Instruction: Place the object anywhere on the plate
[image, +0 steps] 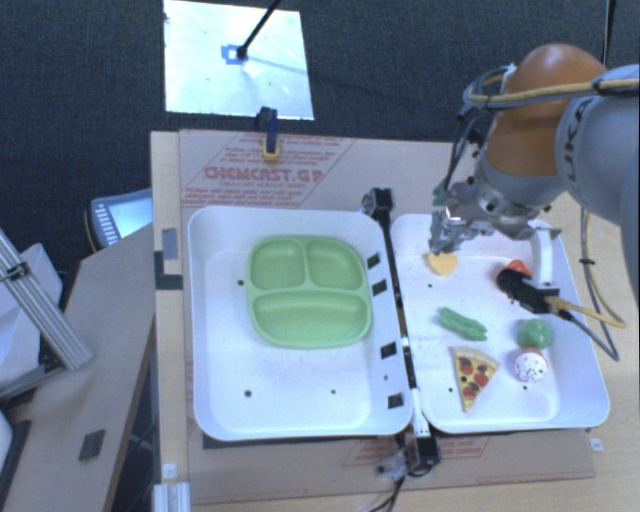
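- Two shallow white bins stand side by side on the surface (400, 160), and their inner edges touch along the middle.
- The left bin (220, 330) carries a light green plate (300, 320). The plate lies flat near the middle of this bin and has three compartments: two small ones at the far side and one long one at the near side.
- The right bin (570, 400) carries several small things, all apart from each other.
- A yellow piece (443, 265), flat and rounded, lies in the far left part of the right bin, near the wall between the bins. It is well apart from the plate.
- The grey arm (540, 110) with its orange band reaches in from the right, and the tool (447, 240) is low, directly at the far edge of the yellow piece.
- From this angle one cannot tell if the tool is open or closed, or if it has hold of the yellow piece.
- A green pod (462, 322) lies near the middle of the right bin, on the near side of the yellow piece.
- A pizza slice (472, 375) lies just nearer than the pod, with its tip pointing to the near edge.
- A white speckled ball (531, 367) sits to the right of the pizza slice, and a round green thing (535, 333) is just behind it.
- A small red thing (515, 268) lies to the right of the yellow piece.
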